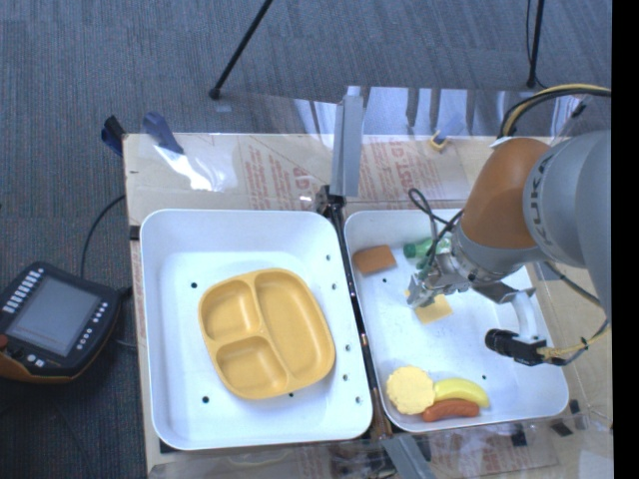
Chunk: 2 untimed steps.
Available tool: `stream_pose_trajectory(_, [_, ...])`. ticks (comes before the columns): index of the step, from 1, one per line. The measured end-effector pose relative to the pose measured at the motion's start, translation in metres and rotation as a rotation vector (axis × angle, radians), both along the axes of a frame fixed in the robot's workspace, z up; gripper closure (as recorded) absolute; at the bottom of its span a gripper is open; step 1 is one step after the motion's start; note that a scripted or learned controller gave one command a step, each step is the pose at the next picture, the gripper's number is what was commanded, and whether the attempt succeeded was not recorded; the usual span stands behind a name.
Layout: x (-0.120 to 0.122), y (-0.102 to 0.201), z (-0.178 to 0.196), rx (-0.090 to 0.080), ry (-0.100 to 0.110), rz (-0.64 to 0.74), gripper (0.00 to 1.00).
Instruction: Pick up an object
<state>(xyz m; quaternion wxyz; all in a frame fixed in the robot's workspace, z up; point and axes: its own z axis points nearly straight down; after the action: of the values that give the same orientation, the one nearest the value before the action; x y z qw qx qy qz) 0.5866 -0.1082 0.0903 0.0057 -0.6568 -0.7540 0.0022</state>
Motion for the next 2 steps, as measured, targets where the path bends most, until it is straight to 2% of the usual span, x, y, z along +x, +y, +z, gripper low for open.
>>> stream_pose_trajectory(1, [-0.0218,-0.0213,0.0010,0.000,-0.005,0.168,1.00])
stream_pose_trajectory(2, [-0.0219,-0.0218,0.0009,0.000,-0.005,0.167,0.00])
